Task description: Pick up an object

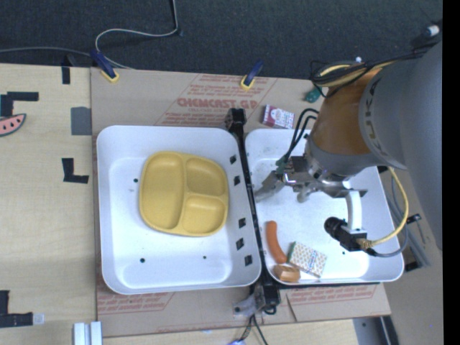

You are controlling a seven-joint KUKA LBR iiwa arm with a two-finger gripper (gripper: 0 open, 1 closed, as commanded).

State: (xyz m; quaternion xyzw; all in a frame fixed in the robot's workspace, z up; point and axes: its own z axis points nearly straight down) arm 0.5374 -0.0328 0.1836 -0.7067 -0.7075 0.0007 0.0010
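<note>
My gripper (pixel 286 190) hangs over the upper left part of the right bin (pixel 374 264), close to the divider. Its fingers (pixel 267 186) are spread open with nothing between them. Below it in the same bin lie an orange sausage (pixel 274 241), a small patterned packet (pixel 307 259) and a brown bun-like piece (pixel 287 272) at the front edge. All three lie apart from the gripper. A yellow divided plate (pixel 183 192) lies in the left bin (pixel 118 264).
The grey arm with its orange band (pixel 345 124) covers the right bin's upper right. A black cable end (pixel 338 230) hangs over that bin. A small red-and-white box (pixel 277 116) lies on the cardboard behind the bins. A black divider strip (pixel 243 192) runs between the bins.
</note>
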